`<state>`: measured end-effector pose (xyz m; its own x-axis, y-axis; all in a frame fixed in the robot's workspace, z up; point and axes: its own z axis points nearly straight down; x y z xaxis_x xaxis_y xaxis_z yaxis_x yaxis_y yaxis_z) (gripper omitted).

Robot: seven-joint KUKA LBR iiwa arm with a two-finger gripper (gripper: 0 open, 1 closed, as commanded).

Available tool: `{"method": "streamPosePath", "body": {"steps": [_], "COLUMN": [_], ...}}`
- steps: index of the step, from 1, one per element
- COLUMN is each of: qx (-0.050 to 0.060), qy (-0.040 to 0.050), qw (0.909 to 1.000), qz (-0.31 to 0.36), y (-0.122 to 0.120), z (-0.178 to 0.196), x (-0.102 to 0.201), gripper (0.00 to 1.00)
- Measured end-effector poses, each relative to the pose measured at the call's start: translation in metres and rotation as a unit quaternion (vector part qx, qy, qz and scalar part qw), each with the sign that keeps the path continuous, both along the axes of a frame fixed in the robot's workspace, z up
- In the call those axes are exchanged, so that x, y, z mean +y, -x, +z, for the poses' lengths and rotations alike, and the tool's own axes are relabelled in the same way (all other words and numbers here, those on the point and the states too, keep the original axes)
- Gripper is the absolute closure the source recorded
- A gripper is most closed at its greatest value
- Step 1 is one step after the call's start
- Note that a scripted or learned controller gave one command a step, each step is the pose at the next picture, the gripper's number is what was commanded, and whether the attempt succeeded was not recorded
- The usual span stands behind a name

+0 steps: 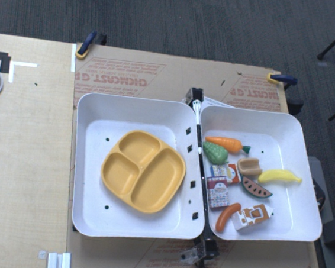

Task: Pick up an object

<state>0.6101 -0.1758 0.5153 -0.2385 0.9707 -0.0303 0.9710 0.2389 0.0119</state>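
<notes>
Two white bins side by side on cardboard. Left bin (86, 169): a yellow divided plate (144, 171). Right bin (303, 174): toy food clustered together, namely a carrot (225, 144), banana (279, 177), sausage (227, 216), watermelon slice (256, 188) and small carton (253, 217).

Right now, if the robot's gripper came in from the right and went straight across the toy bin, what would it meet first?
Probably the right bin's outer wall if it travels low. If it travels higher, it would meet the yellow banana, the toy nearest that side. This view can't settle height.
</notes>
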Motion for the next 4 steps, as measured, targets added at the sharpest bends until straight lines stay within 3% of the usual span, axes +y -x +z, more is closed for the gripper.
{"method": "streamPosePath", "body": {"steps": [2, 3, 4], "qx": [-0.001, 0.013, 0.011], "qy": [0.002, -0.008, -0.0064], "qw": [1.0, 0.9343, 0.9346], "qz": [0.002, 0.356, 0.355], "y": [-0.003, 0.047, 0.046], "z": [0.017, -0.06, -0.05], "x": [0.001, -0.046, -0.047], "gripper": [1.0, 1.0, 1.0]}}
